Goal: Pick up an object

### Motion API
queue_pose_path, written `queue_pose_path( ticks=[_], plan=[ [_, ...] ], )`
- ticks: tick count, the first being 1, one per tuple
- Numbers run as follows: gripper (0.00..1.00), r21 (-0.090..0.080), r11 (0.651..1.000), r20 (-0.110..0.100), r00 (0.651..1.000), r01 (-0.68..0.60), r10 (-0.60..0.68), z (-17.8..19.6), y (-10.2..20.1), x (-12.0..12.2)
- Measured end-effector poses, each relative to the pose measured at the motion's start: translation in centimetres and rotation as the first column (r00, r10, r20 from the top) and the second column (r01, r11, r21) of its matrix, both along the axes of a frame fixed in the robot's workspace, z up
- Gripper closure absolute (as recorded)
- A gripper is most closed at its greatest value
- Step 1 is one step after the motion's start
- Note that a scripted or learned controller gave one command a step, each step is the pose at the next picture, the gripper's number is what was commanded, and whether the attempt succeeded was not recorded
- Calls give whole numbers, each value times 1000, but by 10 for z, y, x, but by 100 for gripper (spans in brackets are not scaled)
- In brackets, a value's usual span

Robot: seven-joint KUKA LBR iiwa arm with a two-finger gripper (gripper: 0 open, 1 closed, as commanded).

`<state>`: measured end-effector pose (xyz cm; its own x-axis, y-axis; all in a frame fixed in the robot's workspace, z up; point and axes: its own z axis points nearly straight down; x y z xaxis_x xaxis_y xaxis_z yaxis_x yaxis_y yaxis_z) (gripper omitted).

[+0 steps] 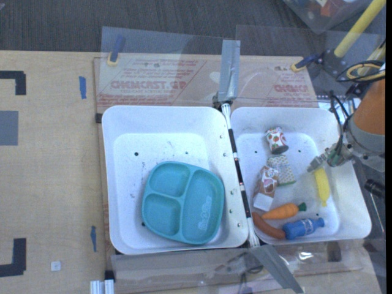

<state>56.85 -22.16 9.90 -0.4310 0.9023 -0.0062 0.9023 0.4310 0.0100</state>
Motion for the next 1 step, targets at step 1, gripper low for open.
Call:
queue_pose_path(
  ticks=[1],
  plan=[
    [100,0,1000,-8,1000,-17,17,82,80,13]
  ],
)
